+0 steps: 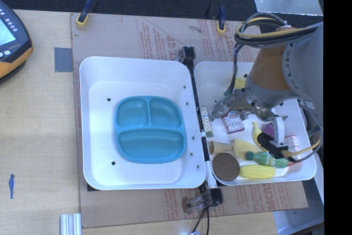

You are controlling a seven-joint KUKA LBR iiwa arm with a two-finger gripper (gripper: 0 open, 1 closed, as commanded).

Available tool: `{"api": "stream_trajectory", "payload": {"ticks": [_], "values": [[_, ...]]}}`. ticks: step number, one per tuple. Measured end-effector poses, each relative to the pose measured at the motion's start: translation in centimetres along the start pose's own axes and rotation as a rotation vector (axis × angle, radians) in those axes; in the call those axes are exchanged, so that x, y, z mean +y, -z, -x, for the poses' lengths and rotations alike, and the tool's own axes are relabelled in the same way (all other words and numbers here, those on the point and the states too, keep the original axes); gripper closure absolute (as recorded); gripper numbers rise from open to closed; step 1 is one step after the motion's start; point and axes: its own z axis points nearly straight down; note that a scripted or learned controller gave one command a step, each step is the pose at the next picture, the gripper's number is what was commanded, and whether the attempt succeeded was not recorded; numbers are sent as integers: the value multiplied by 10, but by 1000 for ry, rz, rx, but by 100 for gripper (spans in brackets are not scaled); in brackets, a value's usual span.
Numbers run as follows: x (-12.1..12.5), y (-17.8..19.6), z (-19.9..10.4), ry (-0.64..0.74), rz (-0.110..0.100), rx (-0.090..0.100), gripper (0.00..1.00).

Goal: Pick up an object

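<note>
My gripper [226,105] reaches down into the right bin [212,77] from the right, its tip over the bin's middle-left part. Just below the tip lies a small checked pink-and-white box [234,123]. Near the front of the bin lie a brown round disc [226,167], a yellow corn cob [257,172], a green bottle-like piece [267,159], a pale yellow piece [243,147] and a banana [256,132]. The arm's grey body and orange band [269,69] hide the bin's rear right part.
The left bin [96,162] holds a blue divided plate [149,129]. Black clamps [187,54] sit where the two bins meet. A yellow-and-black handheld device [11,36] lies at the bench's far left. Cables [261,27] loop above the arm.
</note>
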Motion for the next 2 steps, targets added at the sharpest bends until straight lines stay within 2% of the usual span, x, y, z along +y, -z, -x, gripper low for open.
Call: {"api": "stream_trajectory", "payload": {"ticks": [1,2], "values": [[1,11,3,0,0,-1,100],[6,106,-76,3,13,2,100]]}}
